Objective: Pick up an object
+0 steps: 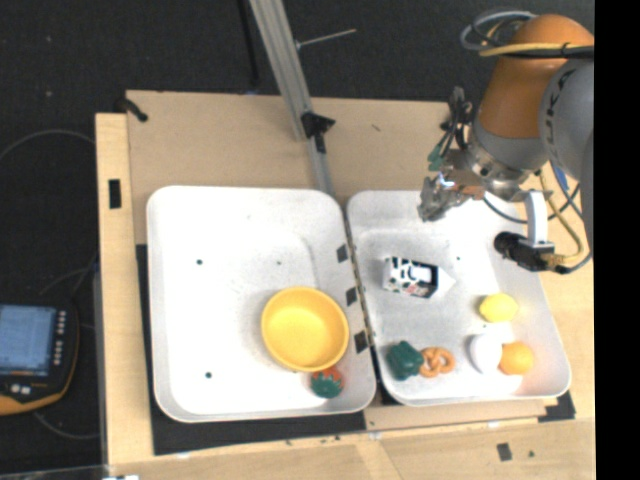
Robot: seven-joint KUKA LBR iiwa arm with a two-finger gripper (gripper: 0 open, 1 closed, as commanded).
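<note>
The gripper is hovering over the right bin's far edge; can't tell its state. Nearest target, the small black-and-white carton-like toy, is sitting mid-bin, probably light and stiff, so squeezing its flat sides looks easiest.

Two shallow white plastic bins sit side by side on the flat tan wooden bench. In the left bin, a round yellow plastic bowl lies at lower right, a small green-and-red toy just below it. In the right bin, a black-and-white carton lies centrally; a dark green lump and orange pretzel-shaped toy lie along the lower edge; a yellow lemon-shaped toy, white rounded object and orange ball cluster at right.
</note>
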